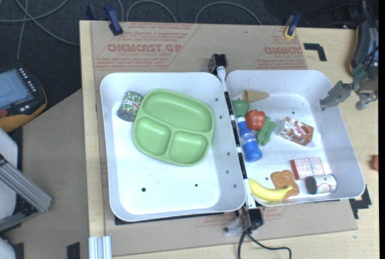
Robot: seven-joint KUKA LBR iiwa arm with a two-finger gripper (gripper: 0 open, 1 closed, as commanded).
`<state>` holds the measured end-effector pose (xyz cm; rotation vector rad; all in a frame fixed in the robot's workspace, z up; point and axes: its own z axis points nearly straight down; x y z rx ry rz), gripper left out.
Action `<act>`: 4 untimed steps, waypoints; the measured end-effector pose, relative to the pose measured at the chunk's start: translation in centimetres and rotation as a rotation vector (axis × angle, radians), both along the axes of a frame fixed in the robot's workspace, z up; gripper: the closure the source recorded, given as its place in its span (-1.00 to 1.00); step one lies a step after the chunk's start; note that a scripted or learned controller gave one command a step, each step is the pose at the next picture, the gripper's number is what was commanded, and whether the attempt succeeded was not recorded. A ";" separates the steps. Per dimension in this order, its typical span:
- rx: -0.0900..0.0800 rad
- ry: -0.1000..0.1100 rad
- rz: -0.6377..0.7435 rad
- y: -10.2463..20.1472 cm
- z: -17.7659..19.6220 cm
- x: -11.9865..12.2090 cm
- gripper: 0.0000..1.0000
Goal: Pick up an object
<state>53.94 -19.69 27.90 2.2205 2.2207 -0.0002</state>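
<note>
Lettering "CHEMCAST GP" marks the board (144, 47); claw (349, 97) spread open, gripping nothing.

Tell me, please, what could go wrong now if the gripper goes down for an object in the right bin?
1. The blue bottle, tomato and green pieces sit packed against the bin wall; fingers may hit it or catch two things.
2. The banana lies in the corner, touching the brown toy; a grasp may slip.
</note>
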 end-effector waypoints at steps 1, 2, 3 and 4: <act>0.002 0.004 0.000 7.5 -16.4 -1.5 -1.00; -0.001 -0.003 0.000 10.1 -19.4 3.3 -1.00; -0.001 -0.003 -0.001 10.2 -18.4 3.3 1.00; 0.002 -0.002 0.001 15.4 -9.3 8.2 1.00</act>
